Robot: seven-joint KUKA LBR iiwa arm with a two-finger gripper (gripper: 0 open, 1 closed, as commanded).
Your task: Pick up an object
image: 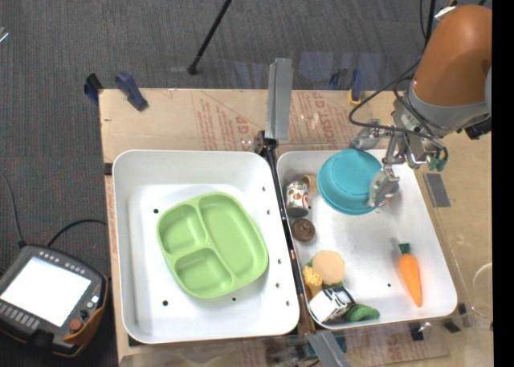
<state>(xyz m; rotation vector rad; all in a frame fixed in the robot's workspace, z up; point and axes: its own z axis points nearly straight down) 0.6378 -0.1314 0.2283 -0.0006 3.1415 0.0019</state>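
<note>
Reaching in from the right, the arm (450, 60) hangs its gripper (385, 185) over the upper part of the right bin (438, 265), at the near edge of the blue bowl (349, 182); the left bin (132, 197) beside it bears only the green divided plate (213, 243). One grey finger shows against the bowl's rim, but how far the jaws stand apart, and whether anything sits between them, I cannot tell. This looks like the approach or closing stage of a grasp on the bowl, which lies against the bin's back wall, nothing yet lifted. The next move would call for a firm pinch on the rim and a straight rise. Well apart lie the carrot (410, 275) and a round bun-like piece (328, 266), and just beside the bowl a small patterned cup (297, 194) and a brown disc (303, 230)
</note>
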